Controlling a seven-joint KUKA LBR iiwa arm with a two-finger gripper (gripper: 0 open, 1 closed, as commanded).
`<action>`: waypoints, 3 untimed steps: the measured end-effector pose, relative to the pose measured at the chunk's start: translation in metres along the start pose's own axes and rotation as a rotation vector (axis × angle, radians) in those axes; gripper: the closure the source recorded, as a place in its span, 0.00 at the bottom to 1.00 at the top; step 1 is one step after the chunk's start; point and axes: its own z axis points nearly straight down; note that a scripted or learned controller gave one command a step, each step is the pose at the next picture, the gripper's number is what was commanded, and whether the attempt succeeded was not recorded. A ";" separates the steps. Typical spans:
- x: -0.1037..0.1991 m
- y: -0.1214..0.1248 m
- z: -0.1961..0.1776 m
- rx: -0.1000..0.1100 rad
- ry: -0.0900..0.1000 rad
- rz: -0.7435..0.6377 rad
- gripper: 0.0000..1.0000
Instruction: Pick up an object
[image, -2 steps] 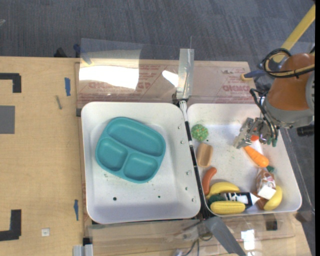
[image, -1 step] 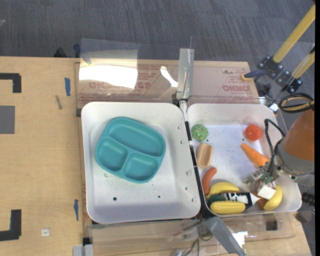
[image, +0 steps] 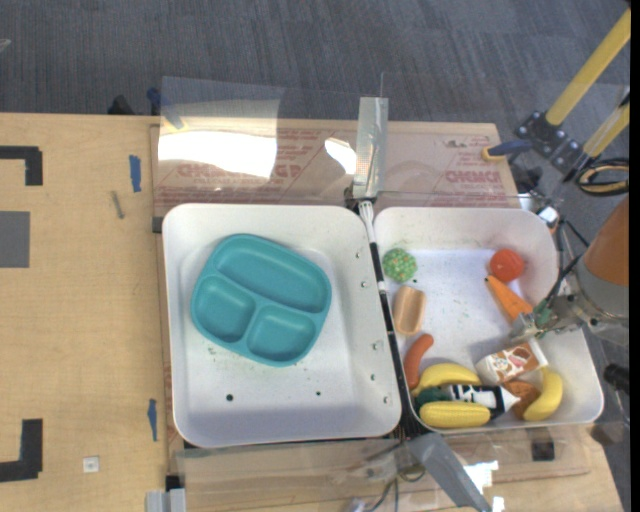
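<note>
The right white bin (image: 455, 268) holds several toy foods. A green ball (image: 399, 264) lies near its back left, with a tan bun (image: 408, 309) just in front of it. A red tomato (image: 507, 265) and an orange carrot (image: 508, 297) lie at the right side. Along the front lie a red chili (image: 418, 357), a yellow banana (image: 447, 376), a corn cob (image: 455, 413), a small carton (image: 510, 362) and a second banana (image: 545, 395). My gripper (image: 545, 317) reaches in from the right, low over the bin's right edge, beside the carrot's front end and above the carton.
The left white bin (image: 190, 385) holds a teal divided plate (image: 262, 298). A clear upright divider (image: 370, 150) stands behind the two bins. Yellow and black hardware (image: 560, 135) sits at the back right. The arm's orange band (image: 610, 250) hangs over the right bin's rim.
</note>
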 end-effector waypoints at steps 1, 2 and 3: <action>0.157 -0.009 -0.097 0.005 0.001 0.263 1.00; 0.153 -0.012 -0.095 0.010 -0.002 0.271 0.00; 0.104 -0.014 -0.031 -0.015 -0.009 0.189 0.00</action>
